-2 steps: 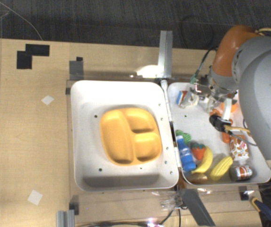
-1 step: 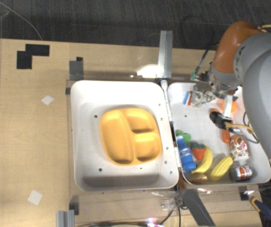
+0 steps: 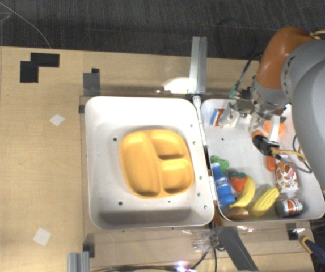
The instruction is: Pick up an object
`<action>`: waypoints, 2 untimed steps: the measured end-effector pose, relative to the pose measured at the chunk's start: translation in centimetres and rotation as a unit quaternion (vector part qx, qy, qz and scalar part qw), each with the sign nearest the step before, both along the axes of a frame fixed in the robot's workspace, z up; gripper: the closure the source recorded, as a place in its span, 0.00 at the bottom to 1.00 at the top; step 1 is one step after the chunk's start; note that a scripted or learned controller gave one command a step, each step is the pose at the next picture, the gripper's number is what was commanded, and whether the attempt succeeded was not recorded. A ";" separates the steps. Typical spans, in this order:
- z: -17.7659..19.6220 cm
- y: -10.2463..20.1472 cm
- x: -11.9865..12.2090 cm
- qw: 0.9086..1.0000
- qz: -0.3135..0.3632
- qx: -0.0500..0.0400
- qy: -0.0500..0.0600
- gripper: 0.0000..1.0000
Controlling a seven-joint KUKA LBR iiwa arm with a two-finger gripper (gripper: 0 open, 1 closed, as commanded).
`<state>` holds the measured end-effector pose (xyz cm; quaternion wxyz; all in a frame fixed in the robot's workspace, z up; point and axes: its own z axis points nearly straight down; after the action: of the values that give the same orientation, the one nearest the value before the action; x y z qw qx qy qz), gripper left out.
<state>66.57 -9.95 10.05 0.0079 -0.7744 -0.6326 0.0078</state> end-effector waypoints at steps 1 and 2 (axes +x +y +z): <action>1.3 0.2 0.3 1.000 0.004 0.000 -0.007 1.00; 1.3 0.3 0.3 1.000 0.005 0.000 -0.006 0.00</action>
<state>66.90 -9.69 11.32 0.0039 -0.7714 -0.6363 0.0032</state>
